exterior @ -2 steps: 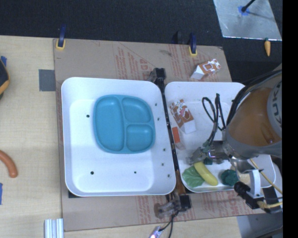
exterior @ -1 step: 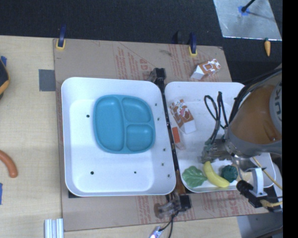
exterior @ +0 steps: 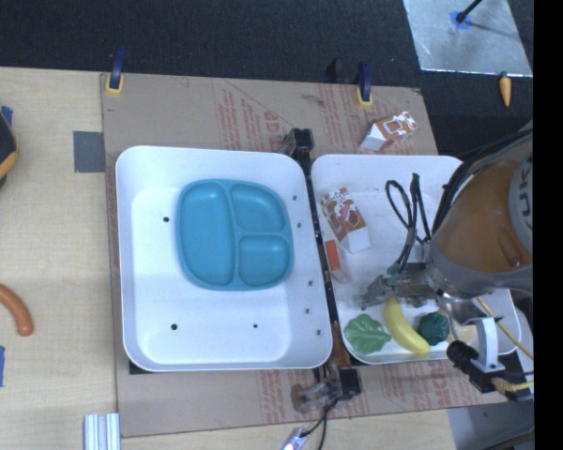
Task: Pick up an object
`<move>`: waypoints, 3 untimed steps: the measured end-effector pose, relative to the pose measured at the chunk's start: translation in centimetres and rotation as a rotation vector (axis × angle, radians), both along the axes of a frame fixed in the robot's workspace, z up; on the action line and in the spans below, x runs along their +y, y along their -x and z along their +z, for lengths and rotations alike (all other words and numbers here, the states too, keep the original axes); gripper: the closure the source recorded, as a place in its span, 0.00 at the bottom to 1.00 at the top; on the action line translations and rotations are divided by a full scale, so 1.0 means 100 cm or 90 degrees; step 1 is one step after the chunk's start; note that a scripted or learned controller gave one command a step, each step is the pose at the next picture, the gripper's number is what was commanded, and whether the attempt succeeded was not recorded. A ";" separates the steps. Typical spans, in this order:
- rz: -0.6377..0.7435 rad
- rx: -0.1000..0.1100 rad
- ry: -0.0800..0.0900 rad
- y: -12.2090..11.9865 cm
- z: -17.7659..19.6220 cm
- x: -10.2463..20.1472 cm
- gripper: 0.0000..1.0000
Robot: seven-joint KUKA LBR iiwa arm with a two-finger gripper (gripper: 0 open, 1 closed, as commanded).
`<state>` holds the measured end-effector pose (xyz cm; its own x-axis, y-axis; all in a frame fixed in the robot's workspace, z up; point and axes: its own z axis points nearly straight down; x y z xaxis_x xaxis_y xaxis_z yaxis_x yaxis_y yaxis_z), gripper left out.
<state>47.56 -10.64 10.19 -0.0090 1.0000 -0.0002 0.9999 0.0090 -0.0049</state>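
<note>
I've got the claw (exterior: 394,289) parked just above the curved yellow plastic banana (exterior: 405,326) for a grab, can't tell how open it is.

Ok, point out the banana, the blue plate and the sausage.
banana (exterior: 404,325), camera view, middle of its yellow body
blue plate (exterior: 206,232), camera view, its largest compartment
sausage (exterior: 11,307), camera view, middle of its length

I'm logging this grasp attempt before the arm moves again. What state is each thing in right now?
Blue divided plate: lying flat in the left bin, nothing on it.
Banana: lying in the right bin, near its front edge.
Green leaf toy: flat, beside the banana.
Snack packet: lying in the right bin.
Sausage: lying on the bench, outside the bins.
Gripper: low over the banana.
</note>
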 end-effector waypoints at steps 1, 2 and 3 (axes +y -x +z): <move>0.002 0.001 0.001 0.000 0.010 -0.001 1.00; -0.003 -0.002 -0.001 -0.033 0.090 0.057 1.00; -0.003 -0.001 0.000 -0.032 0.090 0.056 0.00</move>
<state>50.80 -5.01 19.16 -0.0042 1.0000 0.0004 1.0000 0.0042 -0.0028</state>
